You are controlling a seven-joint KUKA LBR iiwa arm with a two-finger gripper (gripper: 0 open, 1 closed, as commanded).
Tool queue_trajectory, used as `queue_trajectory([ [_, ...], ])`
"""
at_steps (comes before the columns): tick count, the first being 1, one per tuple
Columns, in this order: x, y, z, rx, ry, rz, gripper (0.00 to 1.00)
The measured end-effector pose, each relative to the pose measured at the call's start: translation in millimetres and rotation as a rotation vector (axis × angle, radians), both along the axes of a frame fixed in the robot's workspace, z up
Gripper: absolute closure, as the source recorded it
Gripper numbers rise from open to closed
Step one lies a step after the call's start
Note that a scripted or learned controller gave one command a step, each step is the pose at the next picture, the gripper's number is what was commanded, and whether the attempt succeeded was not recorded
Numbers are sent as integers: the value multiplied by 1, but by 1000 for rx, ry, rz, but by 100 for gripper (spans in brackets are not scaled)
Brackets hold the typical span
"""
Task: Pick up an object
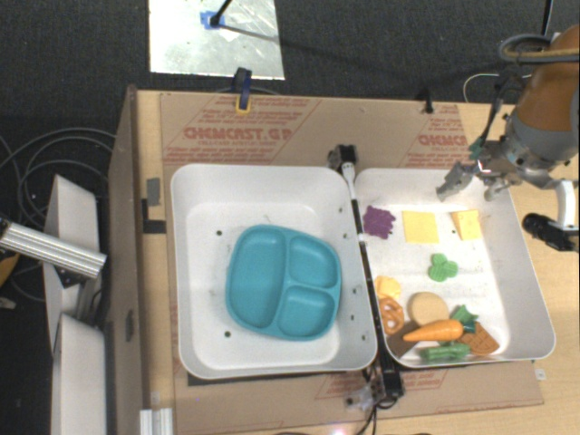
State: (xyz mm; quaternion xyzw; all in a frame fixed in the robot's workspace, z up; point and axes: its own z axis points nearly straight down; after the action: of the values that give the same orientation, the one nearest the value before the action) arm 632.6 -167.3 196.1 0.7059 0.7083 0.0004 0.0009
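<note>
My gripper [473,183] hovers over the far edge of the right bin [530,279], fingers spread open with nothing between them. Just below it lie a yellow cheese wedge [466,224] and a yellow cheese square [420,227]. Purple grapes [379,221] sit at the bin's far left. A green broccoli piece [441,267] lies mid-bin. Near the front are a pretzel [391,313], a round bun [428,307], an orange carrot [435,331], a green bean [444,352] and a brown waffle piece [481,341].
The left bin [199,243] holds a teal divided plate [284,281]. A black clip [344,159] sits where the two bins meet at the back. The grey arm with its orange band [548,98] comes in from the upper right.
</note>
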Motion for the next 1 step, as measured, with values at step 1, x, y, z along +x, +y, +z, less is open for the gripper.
queue_trajectory([
  [1, -68, 9, -117, 3, 10, -4, 0],
])
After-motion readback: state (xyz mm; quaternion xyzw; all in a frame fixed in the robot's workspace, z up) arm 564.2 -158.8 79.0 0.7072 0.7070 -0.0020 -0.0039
